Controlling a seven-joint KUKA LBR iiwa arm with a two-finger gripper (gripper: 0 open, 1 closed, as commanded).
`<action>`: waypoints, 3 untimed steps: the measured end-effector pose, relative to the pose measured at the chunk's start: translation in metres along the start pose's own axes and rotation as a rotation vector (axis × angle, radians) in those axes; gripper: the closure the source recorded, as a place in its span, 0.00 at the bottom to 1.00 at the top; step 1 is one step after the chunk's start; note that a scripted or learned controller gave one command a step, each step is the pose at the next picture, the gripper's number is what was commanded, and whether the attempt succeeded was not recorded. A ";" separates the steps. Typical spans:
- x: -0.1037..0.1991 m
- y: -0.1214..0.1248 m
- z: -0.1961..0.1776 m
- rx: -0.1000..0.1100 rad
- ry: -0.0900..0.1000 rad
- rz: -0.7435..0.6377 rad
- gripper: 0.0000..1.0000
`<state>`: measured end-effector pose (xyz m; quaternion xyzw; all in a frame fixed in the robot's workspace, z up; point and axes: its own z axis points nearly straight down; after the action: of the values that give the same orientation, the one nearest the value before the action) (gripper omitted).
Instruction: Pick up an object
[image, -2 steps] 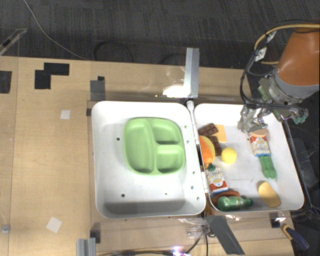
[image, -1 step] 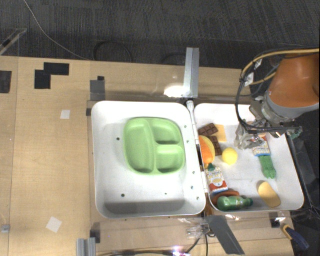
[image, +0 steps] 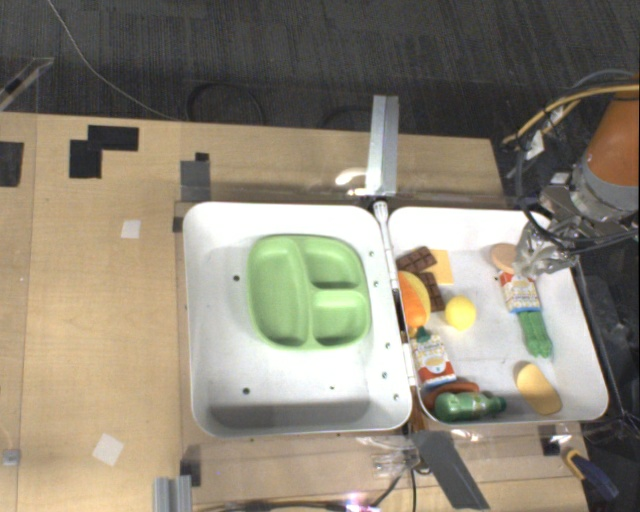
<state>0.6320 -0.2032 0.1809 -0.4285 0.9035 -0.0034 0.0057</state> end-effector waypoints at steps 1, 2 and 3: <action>-0.002 0.001 0.000 -0.002 -0.001 -0.003 0.00; 0.015 0.016 0.088 -0.006 0.002 0.044 0.00; 0.043 0.050 0.090 0.000 -0.002 0.032 0.00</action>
<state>0.5672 -0.2045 0.0898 -0.4142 0.9102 -0.0031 0.0067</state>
